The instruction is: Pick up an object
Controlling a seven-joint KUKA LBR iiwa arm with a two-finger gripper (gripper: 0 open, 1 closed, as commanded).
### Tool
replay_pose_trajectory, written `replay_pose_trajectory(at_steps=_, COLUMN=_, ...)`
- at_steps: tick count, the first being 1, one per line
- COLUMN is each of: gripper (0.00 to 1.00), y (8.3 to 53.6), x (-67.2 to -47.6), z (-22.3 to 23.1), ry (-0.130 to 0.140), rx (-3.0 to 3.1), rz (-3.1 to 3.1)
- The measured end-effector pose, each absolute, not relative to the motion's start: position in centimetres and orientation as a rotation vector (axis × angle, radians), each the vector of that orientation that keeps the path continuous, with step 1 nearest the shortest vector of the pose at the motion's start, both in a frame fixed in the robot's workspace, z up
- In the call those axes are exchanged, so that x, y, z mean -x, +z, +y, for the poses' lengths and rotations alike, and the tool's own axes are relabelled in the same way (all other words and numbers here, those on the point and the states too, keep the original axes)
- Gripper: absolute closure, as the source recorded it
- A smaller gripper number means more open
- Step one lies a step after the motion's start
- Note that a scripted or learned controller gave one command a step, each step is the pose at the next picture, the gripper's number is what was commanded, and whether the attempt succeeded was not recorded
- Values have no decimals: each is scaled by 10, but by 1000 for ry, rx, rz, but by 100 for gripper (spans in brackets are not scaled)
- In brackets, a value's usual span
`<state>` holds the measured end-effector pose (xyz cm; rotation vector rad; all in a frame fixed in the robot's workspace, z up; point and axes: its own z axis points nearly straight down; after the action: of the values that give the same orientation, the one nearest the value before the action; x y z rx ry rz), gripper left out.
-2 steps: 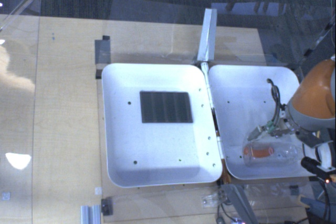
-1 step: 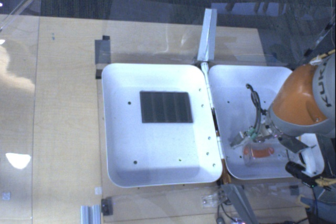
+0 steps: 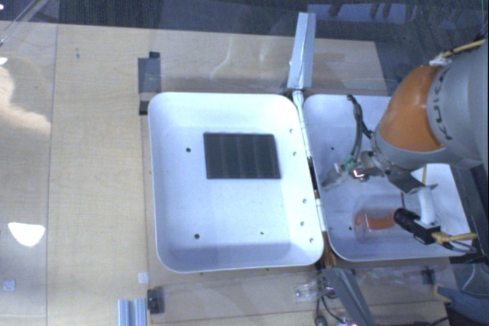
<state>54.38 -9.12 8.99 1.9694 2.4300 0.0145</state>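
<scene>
While the arm (image 3: 428, 118) covers the right bin (image 3: 330, 126), an orange object (image 3: 372, 224) looks blurred.

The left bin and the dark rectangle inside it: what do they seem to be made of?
Left bin: probably white plastic, smooth with a sheen and rounded moulded corners. Dark rectangle: matte dark grey with parallel ridges, perhaps rubber or a grille; the view leaves it open.

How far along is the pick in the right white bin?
Done: the grey arm with the orange band is over the shallow white right bin, with its gripper low near the bin's left wall. In hand: no held object is visible; the small clear object with an orange-brown end lies on the bin floor, apart from the gripper. Left: moving onto it, grasping and lifting.
</scene>
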Motion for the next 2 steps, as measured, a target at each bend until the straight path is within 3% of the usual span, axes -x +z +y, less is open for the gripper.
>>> replay_pose_trajectory(at_steps=1, gripper=0, y=91, x=-493, z=-112, ry=14, rx=-1790, rz=2561)
replay_pose_trajectory(at_steps=2, gripper=0, y=91, x=-494, z=-95, ry=10, rx=-1505, rz=2733)
